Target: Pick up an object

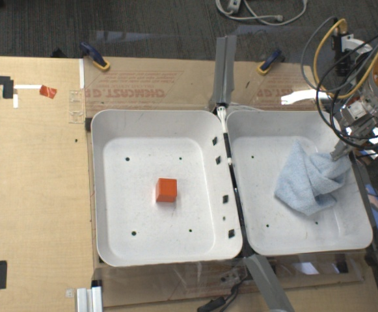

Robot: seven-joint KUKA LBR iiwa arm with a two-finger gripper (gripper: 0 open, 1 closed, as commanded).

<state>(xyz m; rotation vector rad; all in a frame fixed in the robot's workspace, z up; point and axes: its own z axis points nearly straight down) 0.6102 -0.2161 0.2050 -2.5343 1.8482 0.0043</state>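
The left white plastic bin (110,239) holds a small orange cube (166,190) sitting flat near its middle, well apart from the walls. Next to it, at 3 o'clock, the right white plastic bin (267,236) holds a crumpled light blue cloth (306,181) on its right half. The cloth is bunched up and lifts toward the bin's right wall. The claw (341,153) is at the cloth's upper right edge, touching it. I cannot tell if the claw is apart or together. Farther back, the brown cardboard bench (156,86) has two blue clamps (94,56) on its back edge.
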